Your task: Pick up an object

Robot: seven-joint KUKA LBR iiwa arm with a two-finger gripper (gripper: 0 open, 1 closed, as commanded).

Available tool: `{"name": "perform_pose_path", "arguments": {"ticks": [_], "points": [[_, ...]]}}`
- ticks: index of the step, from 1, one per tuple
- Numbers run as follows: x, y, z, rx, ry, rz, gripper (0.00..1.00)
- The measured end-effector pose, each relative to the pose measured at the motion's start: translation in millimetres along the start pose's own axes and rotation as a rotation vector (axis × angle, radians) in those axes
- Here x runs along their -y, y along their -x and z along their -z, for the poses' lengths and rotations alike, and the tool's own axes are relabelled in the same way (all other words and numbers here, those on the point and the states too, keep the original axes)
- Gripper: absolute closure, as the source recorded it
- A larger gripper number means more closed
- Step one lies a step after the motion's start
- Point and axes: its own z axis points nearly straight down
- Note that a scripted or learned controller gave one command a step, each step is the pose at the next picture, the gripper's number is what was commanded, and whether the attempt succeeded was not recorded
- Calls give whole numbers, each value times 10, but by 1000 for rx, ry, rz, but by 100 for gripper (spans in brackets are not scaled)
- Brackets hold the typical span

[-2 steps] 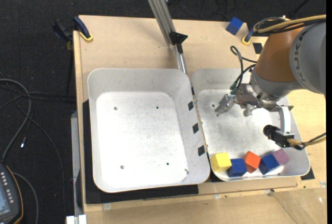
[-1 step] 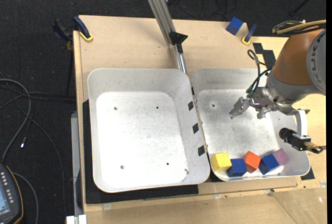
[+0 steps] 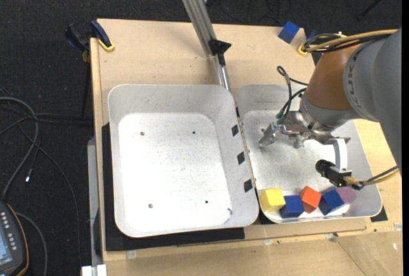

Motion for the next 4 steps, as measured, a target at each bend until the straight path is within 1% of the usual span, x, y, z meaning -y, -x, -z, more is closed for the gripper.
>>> {"name": "perform_pose_path", "arguments": {"ticks": [1,2,3,4], "points": [[-394,-334,1080,2,13,0,0],[-98,-138,245,1,-8,-10,0],[251,4,14,2,0,-9,0],[215,214,419,4,7,-9,0]]}}
